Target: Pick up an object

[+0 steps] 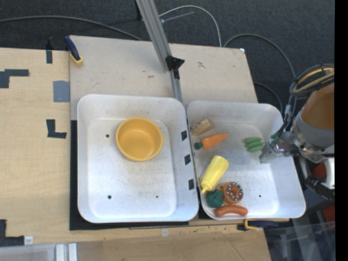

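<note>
Jaws are too small and blurry to tell if they are spread or pressed together. Nothing here has writing I can read. From the right, the arm is reaching over the right bin, and its gripper is hanging just beside the green pea pod. A carrot, a tan wedge, a yellow bottle, a donut, a green toy and a hot dog are lying nearby. A yellow bowl is sitting in the left bin.
</note>
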`<state>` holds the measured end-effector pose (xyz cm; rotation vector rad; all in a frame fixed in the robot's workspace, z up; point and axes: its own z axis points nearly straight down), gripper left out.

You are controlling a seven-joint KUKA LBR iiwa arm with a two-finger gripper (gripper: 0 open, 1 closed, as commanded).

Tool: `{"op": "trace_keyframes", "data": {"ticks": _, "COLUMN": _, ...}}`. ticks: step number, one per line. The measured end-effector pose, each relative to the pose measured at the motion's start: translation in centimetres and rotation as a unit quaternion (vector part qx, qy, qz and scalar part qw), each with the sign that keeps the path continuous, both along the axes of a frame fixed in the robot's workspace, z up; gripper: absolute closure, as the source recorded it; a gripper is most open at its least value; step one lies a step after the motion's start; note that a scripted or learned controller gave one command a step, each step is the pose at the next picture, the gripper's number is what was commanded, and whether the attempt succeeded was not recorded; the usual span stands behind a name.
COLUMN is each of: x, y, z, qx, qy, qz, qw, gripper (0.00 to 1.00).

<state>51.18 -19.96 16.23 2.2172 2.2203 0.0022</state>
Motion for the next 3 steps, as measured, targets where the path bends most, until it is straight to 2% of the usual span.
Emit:
{"op": "trace_keyframes", "data": {"ticks": 1, "x": 0.1, "y": 0.0, "z": 5.3, "qx": -0.0001, "qy": 0.000, "qz": 0.000, "qw": 1.0000, "gripper": 1.00}}
{"op": "trace_keyframes", "data": {"ticks": 3, "x": 4.5, "y": 9.4, "z": 7.2, "qx": 0.0017, "qy": 0.002, "qz": 0.003, "qw": 1.0000, "gripper": 1.00}}
